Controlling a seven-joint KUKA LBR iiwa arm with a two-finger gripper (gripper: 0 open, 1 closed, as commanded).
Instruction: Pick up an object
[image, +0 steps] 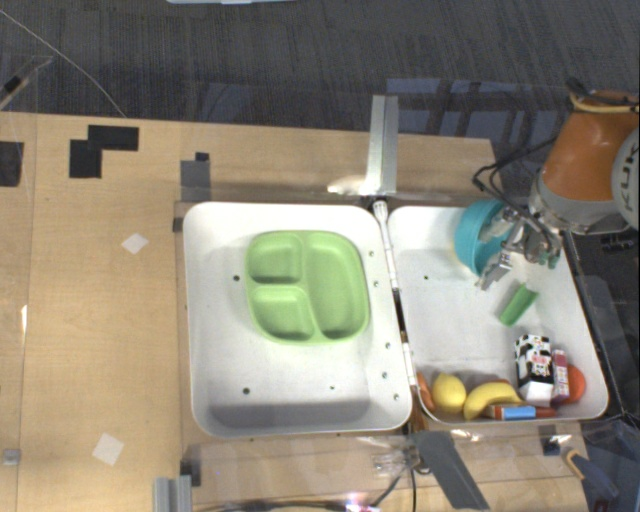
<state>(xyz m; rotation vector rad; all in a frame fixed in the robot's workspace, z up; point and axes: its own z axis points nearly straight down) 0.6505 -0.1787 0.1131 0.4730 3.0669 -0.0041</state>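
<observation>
while hanging over the far end of the right bin (430, 330), gripper (497, 262) sits beside a teal bowl (472, 238) tipped against the back wall. fingers too blurred against the bowl to call spread or pinched; cannot tell. nothing seen gripped. closest loose target: green block (517, 303), just toward the near side and a touch right of the fingertips, long axis slanting from upper right to lower left. likely needs a short drop toward the camera side and a wrist turn across that axis. lemon (450, 392), banana (492, 397) and cow-print box (534, 359) crowd the near wall, well apart. green divided plate (305, 285) lies in the left bin (215, 330).
</observation>
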